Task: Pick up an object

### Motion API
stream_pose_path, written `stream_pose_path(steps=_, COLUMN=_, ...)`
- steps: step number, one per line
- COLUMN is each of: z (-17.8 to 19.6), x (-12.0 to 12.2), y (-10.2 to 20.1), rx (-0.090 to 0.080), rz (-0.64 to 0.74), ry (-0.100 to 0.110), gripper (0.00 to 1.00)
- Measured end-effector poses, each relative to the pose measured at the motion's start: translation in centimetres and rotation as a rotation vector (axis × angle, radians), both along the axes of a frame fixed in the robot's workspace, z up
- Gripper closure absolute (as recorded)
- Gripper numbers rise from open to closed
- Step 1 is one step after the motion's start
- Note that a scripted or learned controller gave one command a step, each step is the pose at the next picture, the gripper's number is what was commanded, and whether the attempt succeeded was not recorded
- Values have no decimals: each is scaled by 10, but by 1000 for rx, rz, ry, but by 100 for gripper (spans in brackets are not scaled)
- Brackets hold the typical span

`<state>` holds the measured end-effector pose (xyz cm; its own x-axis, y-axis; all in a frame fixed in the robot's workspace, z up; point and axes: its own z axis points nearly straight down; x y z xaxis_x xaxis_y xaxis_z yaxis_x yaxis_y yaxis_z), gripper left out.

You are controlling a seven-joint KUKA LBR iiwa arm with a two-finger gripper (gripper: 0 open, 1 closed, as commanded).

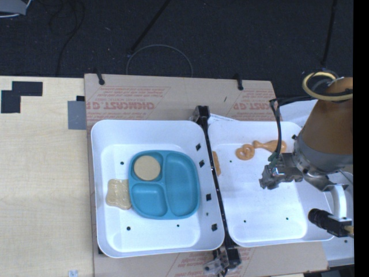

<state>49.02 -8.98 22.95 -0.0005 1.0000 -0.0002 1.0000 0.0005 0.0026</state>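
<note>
The gripper (pixel 274 176) is hanging over the right bin (pixel 259 227), in its right-hand half, with the grey arm (pixel 328 126) reaching in from the right. It is showing as a dark lump from above, so I cannot tell whether it is open or closed, and nothing is visibly held.

The nearest candidate is a tan pretzel-shaped piece (pixel 253 149), which is lying flat on the bin floor toward the far wall, near the gripper but apart from it. A small orange piece (pixel 215 162) is sitting against the same bin's left wall.

In the left bin (pixel 150 238), a blue divided plate (pixel 173 189) is lying near the middle. A round tan disc (pixel 146 167) is resting in its upper-left compartment. A pale yellow slab (pixel 119 193) is lying on the bin floor, touching the plate's left edge.

Both bins are sitting on a cardboard sheet (pixel 173 94) on the pale wooden bench (pixel 40 183).
</note>
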Motion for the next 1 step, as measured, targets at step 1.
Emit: stream_pose_path(steps=1, z=2, x=31, y=52, rx=1, rz=4, ry=4, gripper=100)
